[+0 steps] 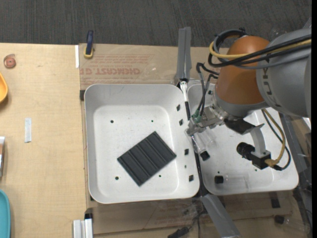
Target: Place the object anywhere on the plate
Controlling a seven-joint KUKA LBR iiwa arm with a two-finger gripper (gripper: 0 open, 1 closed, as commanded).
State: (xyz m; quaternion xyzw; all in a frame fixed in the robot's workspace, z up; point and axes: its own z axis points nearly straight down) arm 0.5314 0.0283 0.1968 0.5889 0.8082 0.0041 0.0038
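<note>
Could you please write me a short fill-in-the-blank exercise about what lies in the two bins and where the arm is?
1. The dark ribbed plate lies in the ____ bin of the view.
2. The gripper hangs over the ____ bin.
3. The band above the wrist is ____ in colour.
4. Both bins are ____ in colour.

Missing words: left; right; orange; white

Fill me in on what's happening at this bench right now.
A grey KUKA arm reaches in from the right, its gripper hanging over the inner edge of the right bin, near the divide between the bins. In the left bin lies a dark ribbed plate, flat and turned at an angle. Nothing rests on the plate yet.
</note>
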